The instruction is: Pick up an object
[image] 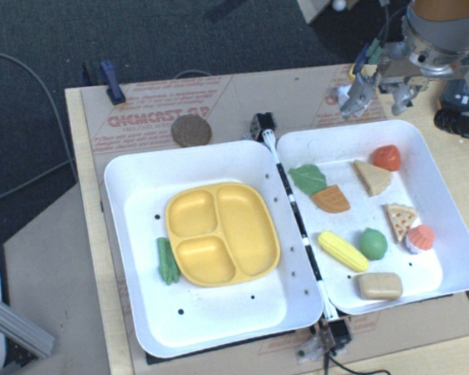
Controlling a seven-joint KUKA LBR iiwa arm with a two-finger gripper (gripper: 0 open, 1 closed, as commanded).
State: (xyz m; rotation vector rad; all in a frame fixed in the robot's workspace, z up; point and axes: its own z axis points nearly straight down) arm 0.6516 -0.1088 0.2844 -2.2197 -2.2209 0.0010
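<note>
Toy food (343, 250) packed tight in right bin (446, 200); gripper (375, 95) above far rim, nothing held (finger spread: can't tell). You risk pinching two.

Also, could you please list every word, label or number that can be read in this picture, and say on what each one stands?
"CHEMCAST GP": large red print on the brown protective paper of the bench board, behind the left bin; my reading of it is uncertain.
Smaller red lines above and below it: too blurred to read.
Red print on the board near the gripper: too blurred to read.
</note>
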